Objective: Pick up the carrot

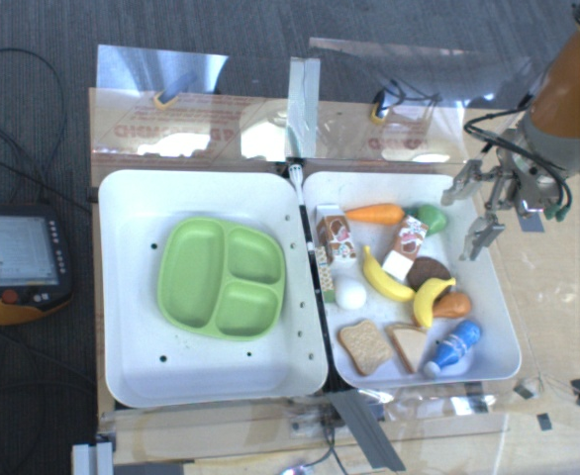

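**Carrot Untouched, Claw Off to the Side**

The carrot (374, 214) lay at the back of the right bin (508, 339), just beside the green toy (431, 218) and the milk carton (336, 237). The claw (473, 212) hung spread wide and gripping nothing, over the bin's right rim. Approach, descent and grasp all remained.

— Where's the carrot (374, 214)?

— Lying along the top of the right bin (508, 315), its green leafy end pointing right, a small carton (336, 237) just below its tip.

— And the gripper (476, 212)?

— Over the bin's right rim, fingers spread, nothing between them. The green tray (222, 277) sits in the left bin (132, 364).
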Controlling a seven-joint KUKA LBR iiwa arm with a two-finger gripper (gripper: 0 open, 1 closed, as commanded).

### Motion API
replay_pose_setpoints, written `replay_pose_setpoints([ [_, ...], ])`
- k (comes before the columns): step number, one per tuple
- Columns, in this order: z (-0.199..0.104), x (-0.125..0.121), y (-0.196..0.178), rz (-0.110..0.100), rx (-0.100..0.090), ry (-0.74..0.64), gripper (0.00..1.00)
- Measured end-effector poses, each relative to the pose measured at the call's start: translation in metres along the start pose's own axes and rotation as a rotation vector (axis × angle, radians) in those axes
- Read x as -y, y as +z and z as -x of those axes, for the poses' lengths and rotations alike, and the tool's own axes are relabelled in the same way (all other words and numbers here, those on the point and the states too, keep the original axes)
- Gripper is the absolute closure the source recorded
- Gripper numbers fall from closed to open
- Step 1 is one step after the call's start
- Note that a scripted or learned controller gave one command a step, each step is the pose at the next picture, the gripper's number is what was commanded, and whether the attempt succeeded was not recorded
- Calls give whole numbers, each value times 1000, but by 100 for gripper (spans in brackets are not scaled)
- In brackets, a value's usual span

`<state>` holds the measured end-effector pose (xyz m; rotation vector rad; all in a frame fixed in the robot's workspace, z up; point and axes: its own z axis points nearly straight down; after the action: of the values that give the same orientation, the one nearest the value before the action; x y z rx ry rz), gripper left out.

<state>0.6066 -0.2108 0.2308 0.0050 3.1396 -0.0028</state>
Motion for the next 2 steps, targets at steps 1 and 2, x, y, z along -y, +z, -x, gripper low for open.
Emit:
replay_pose_setpoints([
  [1, 40, -78, 66, 2, -4, 276, 0],
  [2, 54, -68, 133, -1, 2, 342, 0],
])
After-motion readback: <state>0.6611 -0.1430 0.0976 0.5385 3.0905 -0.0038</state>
